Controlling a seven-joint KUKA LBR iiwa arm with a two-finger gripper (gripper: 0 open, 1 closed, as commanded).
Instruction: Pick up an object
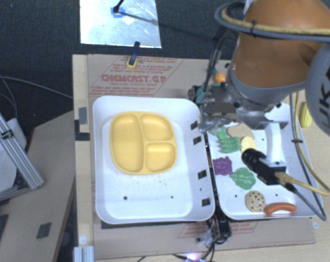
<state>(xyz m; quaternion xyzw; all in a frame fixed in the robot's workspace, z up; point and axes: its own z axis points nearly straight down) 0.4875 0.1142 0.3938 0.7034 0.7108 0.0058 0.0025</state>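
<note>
Count of the things on the tabletop [55, 146]

Two white bins [154, 201] [285, 209]; one yellow divided plate [143, 142]; in the right bin two green toy pieces [228, 141] [243, 177], one purple piece [222, 166], one cookie [255, 201], one orange piece [280, 208], one yellow piece [247, 143].

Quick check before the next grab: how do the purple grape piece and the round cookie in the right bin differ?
The purple grape piece is purple and lumpy-edged; the cookie is tan, speckled and round. The grape piece lies near the right bin's inner wall, mid-bin; the cookie lies nearer the front edge, beside an orange piece. Both lie flat on the bin floor, apart from the gripper.
</note>
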